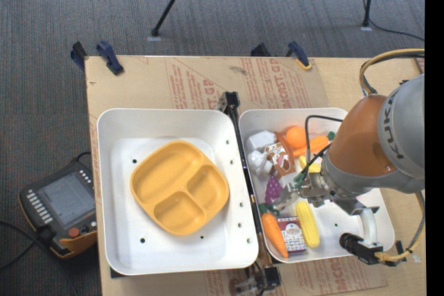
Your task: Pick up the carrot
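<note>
Grey KUKA arm point(406, 128) enters from right, bulky upper link angled down and leftward. Orange band point(364, 138) above wrist, big and rounded, facing camera. Wrist tilted down below it, metallic end section pointing left. Gripper point(288, 194) low at arm's left tip, partly hidden under wrist; finger spacing too small and cluttered to read. Black cable looped off top of wrist; yellow and black hose arcing over upper link at right edge.
</note>
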`<state>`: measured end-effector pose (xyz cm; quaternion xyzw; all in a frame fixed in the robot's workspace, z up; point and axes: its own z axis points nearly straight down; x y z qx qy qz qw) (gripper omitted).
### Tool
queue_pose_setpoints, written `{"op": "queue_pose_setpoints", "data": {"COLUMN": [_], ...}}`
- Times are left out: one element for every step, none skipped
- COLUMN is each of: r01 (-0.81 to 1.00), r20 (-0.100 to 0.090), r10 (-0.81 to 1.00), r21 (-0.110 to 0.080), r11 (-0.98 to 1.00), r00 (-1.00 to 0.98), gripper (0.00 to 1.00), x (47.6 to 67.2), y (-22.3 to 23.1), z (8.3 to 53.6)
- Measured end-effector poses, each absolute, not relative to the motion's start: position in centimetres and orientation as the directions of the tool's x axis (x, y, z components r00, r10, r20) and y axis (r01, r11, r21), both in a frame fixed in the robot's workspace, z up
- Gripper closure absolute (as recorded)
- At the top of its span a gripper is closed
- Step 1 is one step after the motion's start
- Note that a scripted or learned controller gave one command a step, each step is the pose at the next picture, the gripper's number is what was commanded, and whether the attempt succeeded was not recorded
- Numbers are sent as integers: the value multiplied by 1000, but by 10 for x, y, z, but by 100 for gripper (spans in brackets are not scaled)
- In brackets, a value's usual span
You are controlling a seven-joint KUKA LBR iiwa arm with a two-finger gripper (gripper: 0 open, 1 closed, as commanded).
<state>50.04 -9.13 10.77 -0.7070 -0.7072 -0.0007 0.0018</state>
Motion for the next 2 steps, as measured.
{"op": "queue_pose_setpoints", "data": {"r01": [1000,1000], "r20": [0,0], "r10": [1000,1000], "r21": [-2,0], "r11": [2,5], "r00": [-2,-5], "gripper": [0,0], "x": [574,645], "y": [-154,-181], "z": [121,141]}}
